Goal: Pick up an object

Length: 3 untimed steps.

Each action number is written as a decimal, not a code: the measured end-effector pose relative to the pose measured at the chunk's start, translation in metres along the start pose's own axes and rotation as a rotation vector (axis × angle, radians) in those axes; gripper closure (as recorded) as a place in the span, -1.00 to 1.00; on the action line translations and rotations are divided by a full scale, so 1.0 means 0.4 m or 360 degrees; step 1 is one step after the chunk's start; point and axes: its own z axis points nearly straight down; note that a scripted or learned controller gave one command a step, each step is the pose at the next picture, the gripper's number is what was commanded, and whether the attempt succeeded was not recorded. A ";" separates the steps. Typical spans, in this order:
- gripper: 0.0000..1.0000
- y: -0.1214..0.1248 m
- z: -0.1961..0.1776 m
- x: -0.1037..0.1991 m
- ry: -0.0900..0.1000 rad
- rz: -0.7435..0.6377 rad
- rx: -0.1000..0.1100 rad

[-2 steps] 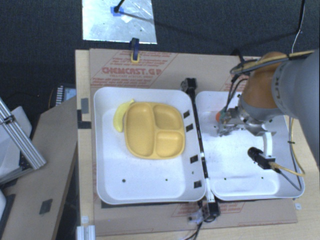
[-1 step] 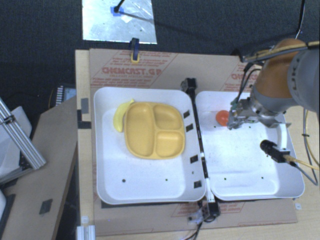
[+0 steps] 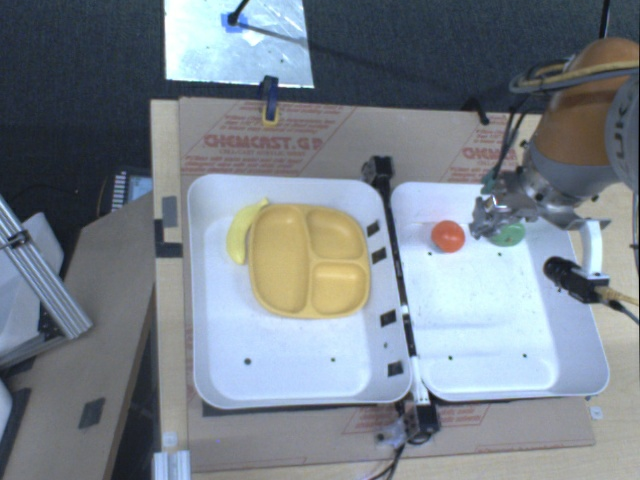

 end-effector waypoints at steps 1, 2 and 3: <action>1.00 0.001 -0.110 -0.001 0.0000 0.0000 0.0003; 1.00 0.057 -0.094 0.128 0.0004 -0.0009 0.0008; 1.00 0.078 -0.052 0.249 0.0006 -0.0009 0.0013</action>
